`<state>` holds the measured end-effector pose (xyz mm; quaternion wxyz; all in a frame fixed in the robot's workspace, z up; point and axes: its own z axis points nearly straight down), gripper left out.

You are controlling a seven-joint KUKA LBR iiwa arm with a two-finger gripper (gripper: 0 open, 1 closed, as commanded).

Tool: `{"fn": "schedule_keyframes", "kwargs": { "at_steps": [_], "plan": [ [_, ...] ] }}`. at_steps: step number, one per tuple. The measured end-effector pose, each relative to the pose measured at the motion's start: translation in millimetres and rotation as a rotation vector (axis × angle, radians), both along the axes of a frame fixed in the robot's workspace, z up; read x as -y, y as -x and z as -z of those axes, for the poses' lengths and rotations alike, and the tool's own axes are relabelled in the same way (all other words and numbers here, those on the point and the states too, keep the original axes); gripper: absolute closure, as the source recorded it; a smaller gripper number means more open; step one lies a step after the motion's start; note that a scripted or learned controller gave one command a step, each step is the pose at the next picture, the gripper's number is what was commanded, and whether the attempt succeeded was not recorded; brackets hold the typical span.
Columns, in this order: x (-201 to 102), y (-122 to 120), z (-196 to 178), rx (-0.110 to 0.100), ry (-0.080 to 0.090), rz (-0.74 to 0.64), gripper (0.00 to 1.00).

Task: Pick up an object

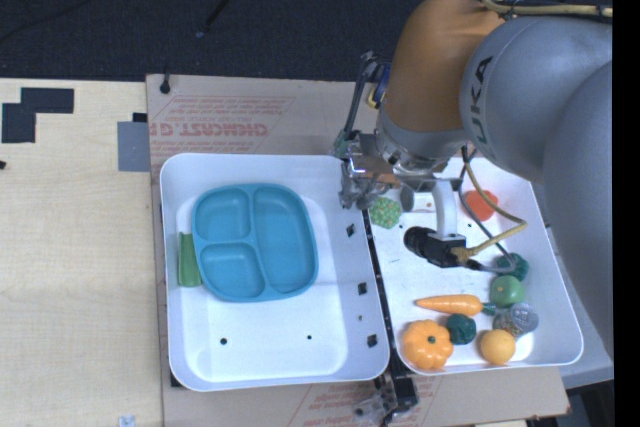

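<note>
Arm: we see the grey arm (545, 115), with its orange band (435, 65), reaching in from the right over the far left corner of the right bin (557, 307).
Gripper: the gripper (368, 187) hangs low at the far end of the wall where the two bins meet, on the right bin's side.
Grip: we cannot tell whether it is open or closed.
Nearest thing: a small green bumpy toy (384, 211) lies just beside the gripper, near the right bin's left wall. We cannot tell whether the two touch.
Far side of right bin: an orange-red toy (481, 205) lies partly under the arm.
Near side of right bin: a toy carrot (448, 304) lies crosswise, with a toy pumpkin (428, 346) at the near left corner.
Beside the pumpkin: a dark teal toy (461, 328) touches it, and a yellow lemon (496, 346) lies to the right.
Right edge cluster: a round green fruit (506, 290), a teal piece (516, 265) and a grey bumpy piece (518, 320) lie close together.
Left bin: the left bin (260, 340) holds a blue three-compartment plate (252, 215) toward its far left.
Left wall: a flat green piece (187, 260) lies between the plate and the left wall.
Under the bins: we see a sheet of printed cardboard (230, 120) on the pale bench (70, 265).
</note>
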<state>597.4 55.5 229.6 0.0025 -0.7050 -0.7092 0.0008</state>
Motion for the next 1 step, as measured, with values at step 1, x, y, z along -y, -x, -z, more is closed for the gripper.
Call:
{"fn": "schedule_keyframes", "kwargs": {
  "at_steps": [1],
  "plan": [
    [-8.7,0.6,7.8,-0.001,0.002,0.004,1.0]
  ]
}}
